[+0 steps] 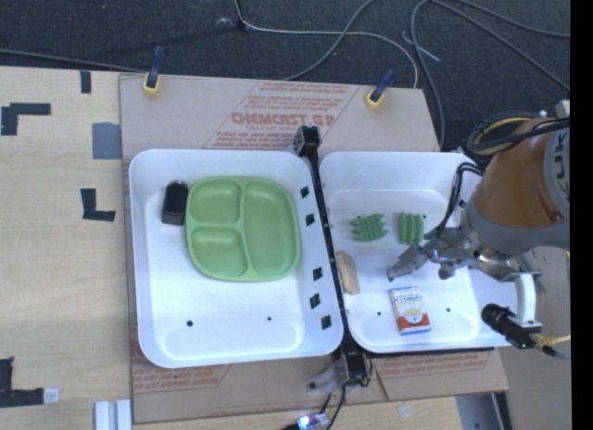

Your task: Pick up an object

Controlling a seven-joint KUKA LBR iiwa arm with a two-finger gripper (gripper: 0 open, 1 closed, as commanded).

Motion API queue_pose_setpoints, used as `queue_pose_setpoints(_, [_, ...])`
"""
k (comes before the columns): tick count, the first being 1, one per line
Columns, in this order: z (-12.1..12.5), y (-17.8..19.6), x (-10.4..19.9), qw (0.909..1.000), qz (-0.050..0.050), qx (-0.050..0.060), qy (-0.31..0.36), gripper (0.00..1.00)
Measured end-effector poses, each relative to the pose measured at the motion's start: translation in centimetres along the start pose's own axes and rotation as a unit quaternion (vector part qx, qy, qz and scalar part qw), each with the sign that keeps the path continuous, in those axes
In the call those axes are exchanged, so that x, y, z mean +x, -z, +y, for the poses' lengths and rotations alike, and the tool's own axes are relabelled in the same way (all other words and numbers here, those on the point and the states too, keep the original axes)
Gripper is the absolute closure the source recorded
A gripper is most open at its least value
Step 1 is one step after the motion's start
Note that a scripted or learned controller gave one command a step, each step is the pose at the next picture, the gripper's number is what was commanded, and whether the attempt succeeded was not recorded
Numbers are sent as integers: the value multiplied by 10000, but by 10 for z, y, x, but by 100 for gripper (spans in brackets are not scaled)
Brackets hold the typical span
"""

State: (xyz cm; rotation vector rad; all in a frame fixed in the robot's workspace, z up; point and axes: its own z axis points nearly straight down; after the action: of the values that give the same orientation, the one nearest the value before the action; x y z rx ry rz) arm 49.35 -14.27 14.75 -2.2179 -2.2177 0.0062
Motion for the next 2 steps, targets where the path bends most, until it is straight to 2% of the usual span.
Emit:
queue_pose_setpoints(1, [-9,-48,-2,10000,4,7,0,0])
queue_pose_setpoints(2, [-8,-36,-1,10000,7,-12,12,100])
